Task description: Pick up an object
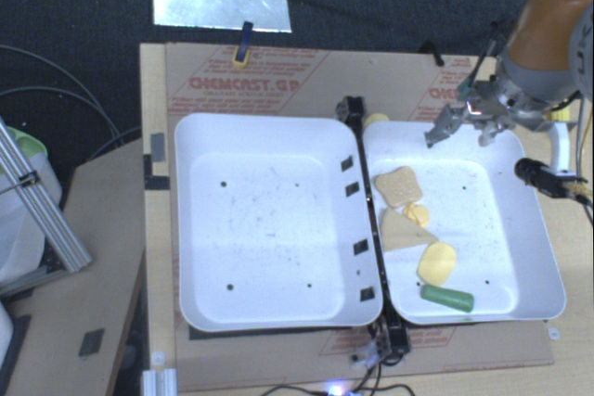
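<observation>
Two white bins are seen side by side on the tabletop (111, 199). The left bin (269, 218) is bare of loose things. In the right bin (492, 227), along its left side, several things are gathered: a tan cracker (398, 186) nearest the far end, a small yellow piece (419, 215) just beside it, a pale wedge (403, 233) below, then a yellow lemon (437, 263), and a green pickle (447, 297) lying near the front wall. The arm (549, 32) is reached in from the right, and the pincer (461, 131) is held above the far edge of the right bin, well apart from the things. Its fingers are spread apart, and nothing is seen between them.
</observation>
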